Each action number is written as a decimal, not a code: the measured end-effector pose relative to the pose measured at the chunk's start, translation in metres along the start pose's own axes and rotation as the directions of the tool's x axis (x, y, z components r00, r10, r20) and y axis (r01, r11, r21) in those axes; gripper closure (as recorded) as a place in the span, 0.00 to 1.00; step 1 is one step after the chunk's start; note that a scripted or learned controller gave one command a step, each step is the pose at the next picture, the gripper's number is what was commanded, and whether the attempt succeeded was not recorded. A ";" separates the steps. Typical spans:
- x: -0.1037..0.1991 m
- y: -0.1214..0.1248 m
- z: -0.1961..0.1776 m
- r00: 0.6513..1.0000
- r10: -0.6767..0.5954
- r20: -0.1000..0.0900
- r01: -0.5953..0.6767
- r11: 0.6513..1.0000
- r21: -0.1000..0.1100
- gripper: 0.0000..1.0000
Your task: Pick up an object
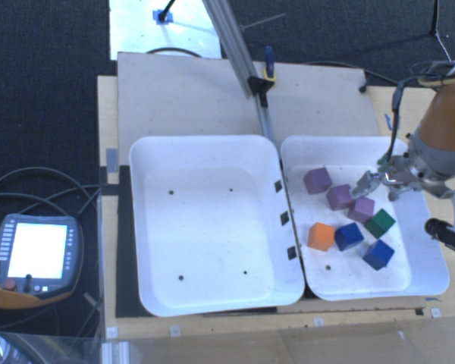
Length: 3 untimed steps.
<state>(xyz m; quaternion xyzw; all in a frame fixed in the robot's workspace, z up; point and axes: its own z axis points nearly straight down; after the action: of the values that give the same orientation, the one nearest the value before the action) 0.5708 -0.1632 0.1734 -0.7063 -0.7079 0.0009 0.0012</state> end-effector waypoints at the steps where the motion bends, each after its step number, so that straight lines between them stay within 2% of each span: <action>1: -0.002 -0.003 0.062 1.000 0.000 0.000 0.000 1.000 0.001 0.00; 2: -0.003 -0.001 0.048 1.000 -0.002 0.001 0.002 1.000 -0.006 1.00; 3: -0.001 -0.001 0.005 1.000 -0.002 0.002 0.002 1.000 -0.008 1.00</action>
<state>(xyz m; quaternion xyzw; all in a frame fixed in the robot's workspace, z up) 0.5700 -0.1641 0.1689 -0.7056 -0.7086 -0.0013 -0.0025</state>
